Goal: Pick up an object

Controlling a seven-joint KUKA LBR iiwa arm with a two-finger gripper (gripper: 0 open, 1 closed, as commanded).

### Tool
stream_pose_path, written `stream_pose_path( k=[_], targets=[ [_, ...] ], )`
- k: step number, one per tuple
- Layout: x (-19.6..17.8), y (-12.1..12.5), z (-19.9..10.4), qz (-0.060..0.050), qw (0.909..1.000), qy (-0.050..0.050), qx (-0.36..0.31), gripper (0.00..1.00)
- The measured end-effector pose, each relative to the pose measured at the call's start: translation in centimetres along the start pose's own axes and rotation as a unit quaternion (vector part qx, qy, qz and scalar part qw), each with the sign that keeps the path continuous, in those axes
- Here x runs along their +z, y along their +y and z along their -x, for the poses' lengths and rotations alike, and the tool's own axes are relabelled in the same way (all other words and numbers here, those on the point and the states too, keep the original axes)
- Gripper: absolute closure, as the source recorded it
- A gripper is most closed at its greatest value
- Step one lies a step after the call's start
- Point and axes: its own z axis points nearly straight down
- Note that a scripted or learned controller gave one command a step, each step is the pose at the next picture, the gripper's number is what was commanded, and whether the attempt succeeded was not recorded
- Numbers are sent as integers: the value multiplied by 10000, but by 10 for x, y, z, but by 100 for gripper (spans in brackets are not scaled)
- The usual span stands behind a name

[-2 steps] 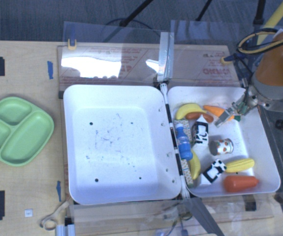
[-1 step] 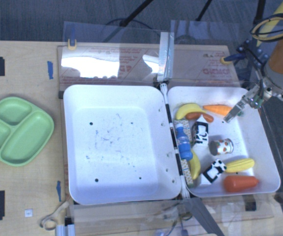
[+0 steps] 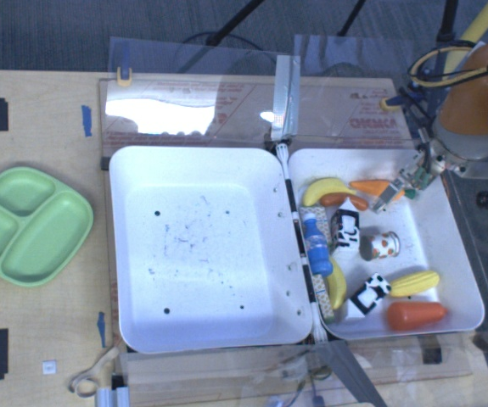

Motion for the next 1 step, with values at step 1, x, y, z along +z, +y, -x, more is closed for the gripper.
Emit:
stream_pose_path(
  k=[1],
  targets=[
    [-13,2,3,34,10000,-77,-10,100]
  ],
)
